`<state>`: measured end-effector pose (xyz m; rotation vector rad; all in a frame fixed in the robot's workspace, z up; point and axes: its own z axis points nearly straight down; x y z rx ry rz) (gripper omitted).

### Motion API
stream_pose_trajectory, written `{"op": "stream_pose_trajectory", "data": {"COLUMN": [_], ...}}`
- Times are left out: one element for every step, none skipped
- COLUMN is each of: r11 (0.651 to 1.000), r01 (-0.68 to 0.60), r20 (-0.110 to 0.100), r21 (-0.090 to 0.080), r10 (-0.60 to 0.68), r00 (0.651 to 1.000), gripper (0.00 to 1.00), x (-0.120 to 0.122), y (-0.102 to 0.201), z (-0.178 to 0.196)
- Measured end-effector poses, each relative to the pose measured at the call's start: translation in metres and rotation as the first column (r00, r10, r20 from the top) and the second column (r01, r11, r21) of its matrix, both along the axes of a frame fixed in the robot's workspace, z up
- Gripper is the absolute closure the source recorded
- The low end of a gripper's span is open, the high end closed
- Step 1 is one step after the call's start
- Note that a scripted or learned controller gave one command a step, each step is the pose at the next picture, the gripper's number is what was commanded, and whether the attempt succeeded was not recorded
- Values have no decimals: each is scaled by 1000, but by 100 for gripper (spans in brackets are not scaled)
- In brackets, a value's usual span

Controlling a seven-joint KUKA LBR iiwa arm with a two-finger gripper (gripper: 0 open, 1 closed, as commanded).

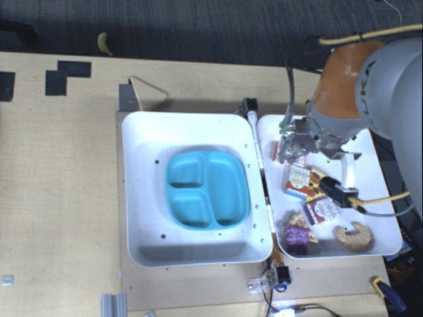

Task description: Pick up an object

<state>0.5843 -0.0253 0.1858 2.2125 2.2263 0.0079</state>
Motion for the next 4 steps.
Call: {"op": "stream_pose_trajectory", "data": {"r11": [1000,1000,1000,1000], "r01": [1,2,1,0], "r20": [-3,4,10,-2], "r21": [-1,-4,-4,0], "r10": [-1,-2,-1,0], "r00": [1000,1000,1000,1000], "gripper": [0,0,100,100], "x": [-1,-20,-18,-53], "y": [-1,-73,-73,-1], "z": [-1,-97,-86,-1]}}
